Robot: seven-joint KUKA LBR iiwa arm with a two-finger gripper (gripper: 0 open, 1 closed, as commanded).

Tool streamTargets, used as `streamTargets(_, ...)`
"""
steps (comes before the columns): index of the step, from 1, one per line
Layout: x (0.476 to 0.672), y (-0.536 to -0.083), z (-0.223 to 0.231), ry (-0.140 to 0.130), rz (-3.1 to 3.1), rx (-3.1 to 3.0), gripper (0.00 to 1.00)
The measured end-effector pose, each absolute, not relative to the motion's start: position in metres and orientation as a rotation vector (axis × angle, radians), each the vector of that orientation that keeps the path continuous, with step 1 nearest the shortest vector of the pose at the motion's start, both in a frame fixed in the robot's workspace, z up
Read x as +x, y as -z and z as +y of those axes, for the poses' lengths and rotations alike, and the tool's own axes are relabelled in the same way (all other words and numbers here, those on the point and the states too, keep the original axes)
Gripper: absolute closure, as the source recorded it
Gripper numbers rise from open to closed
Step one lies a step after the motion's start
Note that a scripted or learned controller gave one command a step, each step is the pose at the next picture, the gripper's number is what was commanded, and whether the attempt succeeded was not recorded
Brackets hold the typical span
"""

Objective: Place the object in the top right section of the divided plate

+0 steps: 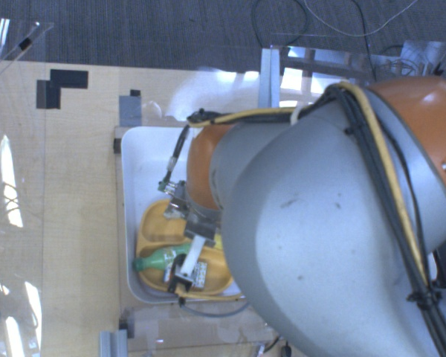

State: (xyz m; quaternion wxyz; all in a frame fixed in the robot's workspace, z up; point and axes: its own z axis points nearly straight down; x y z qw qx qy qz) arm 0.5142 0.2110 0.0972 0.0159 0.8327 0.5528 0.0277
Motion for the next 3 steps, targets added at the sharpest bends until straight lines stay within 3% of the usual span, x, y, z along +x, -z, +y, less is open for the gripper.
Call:
streamTargets(2, 0.4993, -0.0954, 0.2241, -0.048, 0.501, 3.090, 0.00)
streamTargets(3, 0.4977, -0.0933, 0.2249, -0.037, 0.869, 3.004, 0.00)
